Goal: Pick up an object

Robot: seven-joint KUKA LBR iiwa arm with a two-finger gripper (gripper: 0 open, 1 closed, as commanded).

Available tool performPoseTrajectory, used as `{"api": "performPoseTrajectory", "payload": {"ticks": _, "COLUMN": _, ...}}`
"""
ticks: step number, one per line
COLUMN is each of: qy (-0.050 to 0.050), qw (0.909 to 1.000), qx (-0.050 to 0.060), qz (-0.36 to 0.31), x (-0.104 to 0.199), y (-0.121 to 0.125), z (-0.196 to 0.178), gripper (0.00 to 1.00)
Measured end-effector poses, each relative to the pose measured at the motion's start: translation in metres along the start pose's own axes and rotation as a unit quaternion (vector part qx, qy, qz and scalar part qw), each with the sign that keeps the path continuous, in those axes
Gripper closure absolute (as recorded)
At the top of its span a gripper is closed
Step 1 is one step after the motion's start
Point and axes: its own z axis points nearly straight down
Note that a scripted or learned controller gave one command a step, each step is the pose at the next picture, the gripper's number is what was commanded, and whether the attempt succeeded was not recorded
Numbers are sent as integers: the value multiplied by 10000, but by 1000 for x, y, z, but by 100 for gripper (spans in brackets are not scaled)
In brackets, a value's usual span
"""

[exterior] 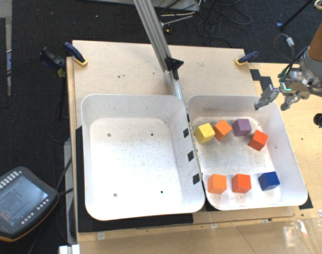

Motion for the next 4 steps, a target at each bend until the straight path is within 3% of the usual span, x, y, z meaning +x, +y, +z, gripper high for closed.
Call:
{"api": "performPoseTrajectory", "payload": {"ticks": 1, "qy": -10, "qw": 10000, "qx": -18, "qz": -9, "x": 0, "y": 1, "z": -3, "gripper": 0}}
{"api": "performPoseTrajectory", "payload": {"ticks": 4, "qy": -2, "qw": 10000, "qx": -40, "qz": -7, "x": 4, "y": 12, "z": 135, "gripper": 0}}
